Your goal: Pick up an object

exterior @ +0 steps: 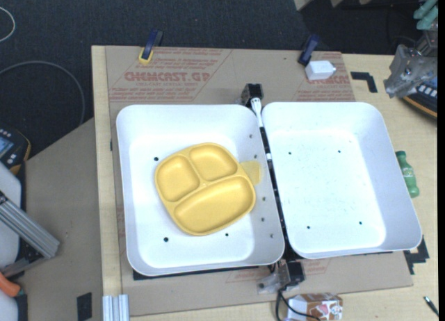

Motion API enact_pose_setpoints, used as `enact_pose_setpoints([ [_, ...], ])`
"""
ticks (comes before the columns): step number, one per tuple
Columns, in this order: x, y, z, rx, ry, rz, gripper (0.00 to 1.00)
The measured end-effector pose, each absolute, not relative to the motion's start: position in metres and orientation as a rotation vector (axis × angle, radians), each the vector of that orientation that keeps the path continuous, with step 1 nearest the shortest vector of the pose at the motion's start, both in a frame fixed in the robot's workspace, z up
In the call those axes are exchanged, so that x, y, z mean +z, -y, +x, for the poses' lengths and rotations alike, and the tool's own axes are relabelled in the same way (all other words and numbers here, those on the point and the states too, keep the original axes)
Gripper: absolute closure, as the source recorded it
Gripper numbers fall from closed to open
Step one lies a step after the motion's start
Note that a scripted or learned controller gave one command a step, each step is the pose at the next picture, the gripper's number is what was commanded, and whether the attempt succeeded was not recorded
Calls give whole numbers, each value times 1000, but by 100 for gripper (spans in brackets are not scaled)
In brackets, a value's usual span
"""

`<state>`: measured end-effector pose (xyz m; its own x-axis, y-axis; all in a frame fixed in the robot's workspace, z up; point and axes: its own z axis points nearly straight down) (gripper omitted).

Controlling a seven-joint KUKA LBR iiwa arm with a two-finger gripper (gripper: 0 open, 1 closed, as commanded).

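A yellow divided plate (204, 187) with three compartments lies flat in the left white bin (139, 132), a little left of the bin's centre. A small yellow piece (251, 171) pokes out from under the plate's right edge. My gripper (405, 73) hangs at the far right of the view, above the bench and beyond the back right corner of the right white bin (375, 125). It is well away from the plate, and nothing shows in it.
A black divider (264, 147) runs between the two bins. A white block (320, 70) and two blue clamps (149, 45) (308, 49) sit on the cardboard behind the bins. A green object (407, 174) lies along the right bin's outer edge.
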<state>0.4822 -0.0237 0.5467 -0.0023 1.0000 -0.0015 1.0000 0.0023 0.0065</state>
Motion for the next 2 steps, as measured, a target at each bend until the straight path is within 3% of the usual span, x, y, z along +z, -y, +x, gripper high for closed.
enact_pose_setpoints([
  [1, 432, 9, 478, -15, -2228, 2229, 100],
  [2, 370, -46, 479, -8, -2232, 2219, 100],
])
